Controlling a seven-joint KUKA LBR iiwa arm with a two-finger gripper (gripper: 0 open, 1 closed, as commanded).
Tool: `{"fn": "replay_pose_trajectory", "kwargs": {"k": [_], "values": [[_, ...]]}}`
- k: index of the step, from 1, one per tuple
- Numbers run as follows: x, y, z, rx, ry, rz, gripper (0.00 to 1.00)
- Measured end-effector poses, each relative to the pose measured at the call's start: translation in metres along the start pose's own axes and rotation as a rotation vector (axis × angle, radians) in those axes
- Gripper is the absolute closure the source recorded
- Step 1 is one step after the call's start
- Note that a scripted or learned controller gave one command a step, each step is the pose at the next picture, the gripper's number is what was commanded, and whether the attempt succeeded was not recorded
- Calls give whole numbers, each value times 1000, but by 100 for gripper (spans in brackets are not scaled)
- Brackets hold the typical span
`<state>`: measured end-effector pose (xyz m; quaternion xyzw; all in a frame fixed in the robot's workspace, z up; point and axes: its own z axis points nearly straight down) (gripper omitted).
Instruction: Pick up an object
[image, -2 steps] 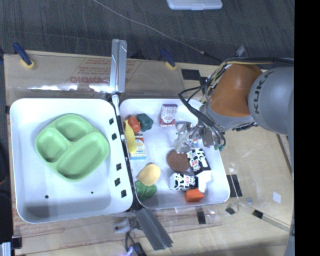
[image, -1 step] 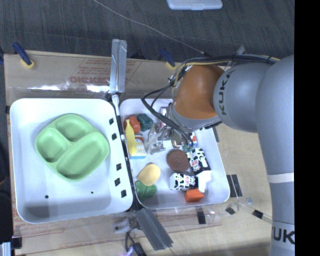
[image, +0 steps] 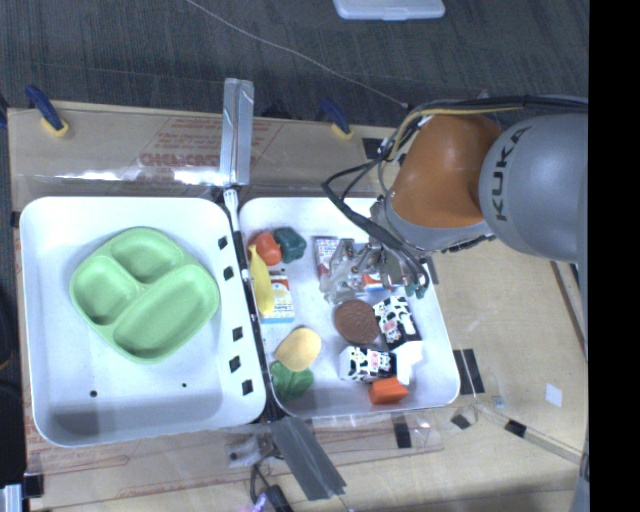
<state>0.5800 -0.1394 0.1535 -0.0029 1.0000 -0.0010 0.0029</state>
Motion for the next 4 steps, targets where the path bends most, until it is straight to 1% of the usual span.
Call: {"fn": "replay_pose_trajectory", "kwargs": {"k": [1,2,3,4], "values": [[-32,24,-1,-1,2,161,100],[-19,94,-60,-2,1,285,100],[47,64,-38,-1,7,136,100],[8,21,13,-3,5,-362,100]]}}
